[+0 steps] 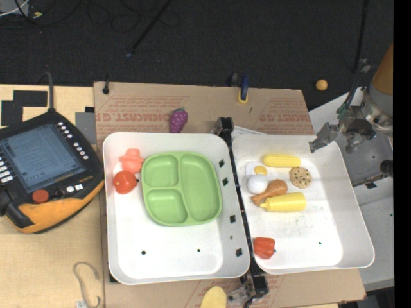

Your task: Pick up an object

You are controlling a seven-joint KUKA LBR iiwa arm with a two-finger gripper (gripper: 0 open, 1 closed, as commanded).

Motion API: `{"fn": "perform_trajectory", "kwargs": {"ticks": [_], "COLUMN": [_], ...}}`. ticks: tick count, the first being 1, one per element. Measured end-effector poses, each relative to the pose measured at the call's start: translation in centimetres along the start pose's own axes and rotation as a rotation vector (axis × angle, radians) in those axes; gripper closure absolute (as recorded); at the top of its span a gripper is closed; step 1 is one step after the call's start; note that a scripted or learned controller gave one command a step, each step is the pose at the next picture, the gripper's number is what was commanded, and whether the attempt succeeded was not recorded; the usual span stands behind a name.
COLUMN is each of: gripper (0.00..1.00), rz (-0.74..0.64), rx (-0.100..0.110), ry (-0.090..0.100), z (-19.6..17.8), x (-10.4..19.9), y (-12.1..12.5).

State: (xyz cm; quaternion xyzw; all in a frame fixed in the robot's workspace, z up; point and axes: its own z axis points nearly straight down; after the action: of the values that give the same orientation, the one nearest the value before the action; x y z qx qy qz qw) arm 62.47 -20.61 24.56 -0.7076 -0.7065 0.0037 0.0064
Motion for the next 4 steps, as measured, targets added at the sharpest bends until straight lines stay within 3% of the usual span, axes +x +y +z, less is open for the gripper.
{"fn": "perform_trajectory", "kwargs": {"ticks": [1, 3, 4], "gripper": [0.0, 0.0, 0.0], "rz": [-0.002, -0.009, -0.01], "rx": [-0.014, -0.01, -0.009], "ry": [-0.003, -0.003, -0.002], "z": [-0.8, 8.0, 14.4], "x": [0.0, 1.1, 1.3], "y": [0.2, 1.1, 1.3]}}
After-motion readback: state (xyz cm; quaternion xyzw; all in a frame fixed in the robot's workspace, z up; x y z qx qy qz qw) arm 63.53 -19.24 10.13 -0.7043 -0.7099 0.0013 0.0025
